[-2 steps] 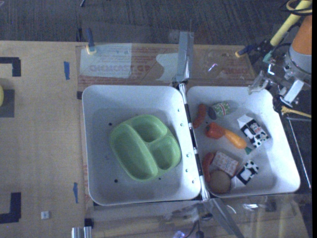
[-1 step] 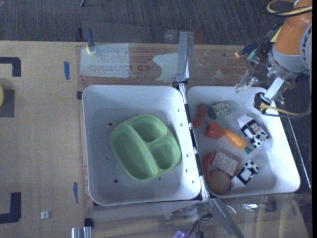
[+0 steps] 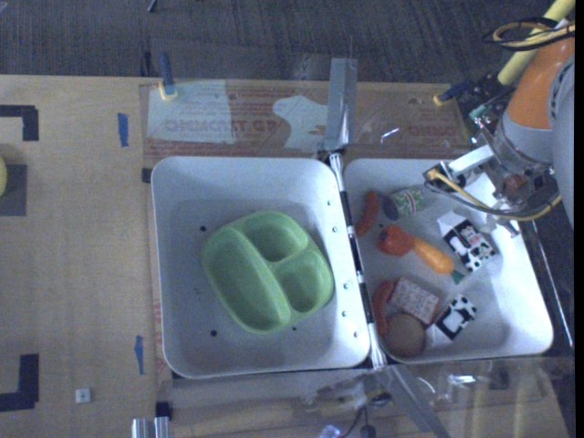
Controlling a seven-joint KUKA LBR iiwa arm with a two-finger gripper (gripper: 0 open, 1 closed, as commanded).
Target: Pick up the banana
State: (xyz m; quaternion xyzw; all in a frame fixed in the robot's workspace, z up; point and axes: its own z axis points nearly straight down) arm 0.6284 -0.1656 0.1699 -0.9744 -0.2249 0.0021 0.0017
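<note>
Banana's place I cannot tell for sure in the camera view: the right bin [image 3: 534,331] holds a heap of small toys, among them an orange tapered piece [image 3: 433,255] near its middle and a red sausage [image 3: 367,213] by its left wall, none plainly yellow and curved. The end effector [image 3: 494,190] hangs over the right bin's upper right part, and whether it is open or has hold of anything cannot be told. To do this step well, it should likely single out the fruit first, then descend across its narrow width, clear of neighbouring toys.
</note>
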